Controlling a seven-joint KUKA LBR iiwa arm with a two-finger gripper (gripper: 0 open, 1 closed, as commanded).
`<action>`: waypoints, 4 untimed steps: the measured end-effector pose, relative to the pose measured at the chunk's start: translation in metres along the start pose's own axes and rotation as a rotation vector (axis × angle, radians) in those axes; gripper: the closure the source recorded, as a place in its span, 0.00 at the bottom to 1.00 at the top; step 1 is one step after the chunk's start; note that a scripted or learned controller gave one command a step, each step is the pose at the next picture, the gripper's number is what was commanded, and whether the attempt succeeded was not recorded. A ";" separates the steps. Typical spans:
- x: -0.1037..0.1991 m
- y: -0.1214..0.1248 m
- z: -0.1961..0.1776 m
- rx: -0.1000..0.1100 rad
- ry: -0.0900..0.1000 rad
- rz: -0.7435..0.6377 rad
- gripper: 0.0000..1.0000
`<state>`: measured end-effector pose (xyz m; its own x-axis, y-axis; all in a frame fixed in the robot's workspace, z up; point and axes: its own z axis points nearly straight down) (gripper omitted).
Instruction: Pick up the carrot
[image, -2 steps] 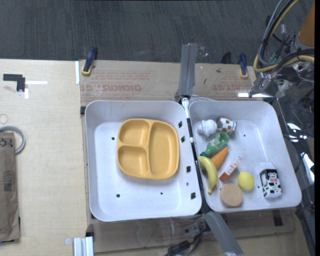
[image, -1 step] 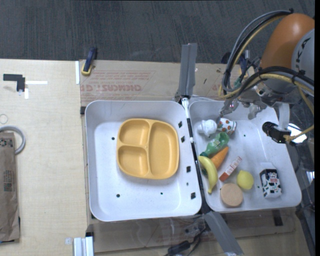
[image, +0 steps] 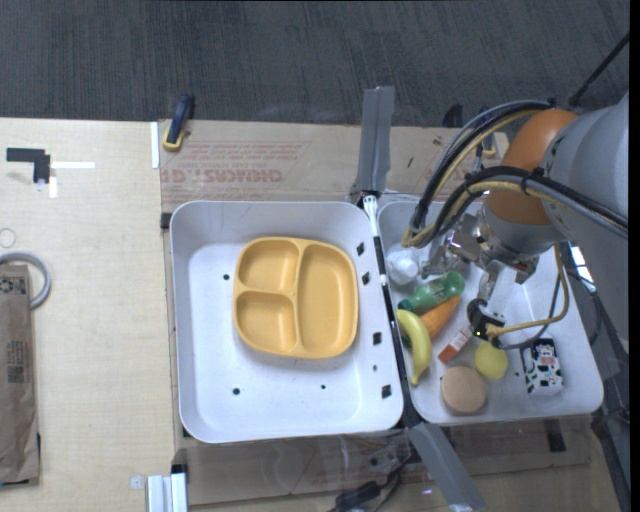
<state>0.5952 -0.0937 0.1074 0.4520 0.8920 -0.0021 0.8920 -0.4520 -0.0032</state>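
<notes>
1. In the right bin (image: 575, 395), toward its nine o'clock side, I see the carrot (image: 441, 316) lying at a slant, its thick end up toward one o'clock.
2. A green object (image: 437, 292) lies just at the carrot's twelve o'clock, touching or nearly touching it; I cannot tell which.
3. A banana (image: 416, 345) curves along the carrot's eight o'clock side, close against the bin's left wall.
4. The gripper (image: 452, 258) hangs above the bin's upper left part, at about twelve o'clock from the carrot and over the green object. From here I cannot tell whether it is released or clenched, and I see nothing held in it.
5. The arm (image: 590, 170) reaches in from the two o'clock corner of my view.
6. A small white object (image: 402, 266) sits at the gripper's nine o'clock.
7. A small red-and-white piece (image: 455, 346) lies at the carrot's five o'clock, and a yellow lemon (image: 490, 360) lies just beyond it.
8. A round tan item (image: 463, 390) rests at the bin's six o'clock edge, and a black-and-white patterned toy (image: 542, 366) at its four o'clock.
9. The left bin (image: 200, 330) holds a yellow divided plate (image: 297, 297) near its centre.
</notes>
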 end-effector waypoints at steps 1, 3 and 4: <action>-0.041 -0.008 -0.061 -0.002 -0.001 -0.058 0.00; -0.067 -0.044 -0.038 0.000 0.000 -0.099 0.00; -0.003 -0.086 -0.083 -0.002 0.000 -0.476 0.00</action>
<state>0.5175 -0.0576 0.1906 -0.0067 1.0000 -0.0011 1.0000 0.0067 -0.0023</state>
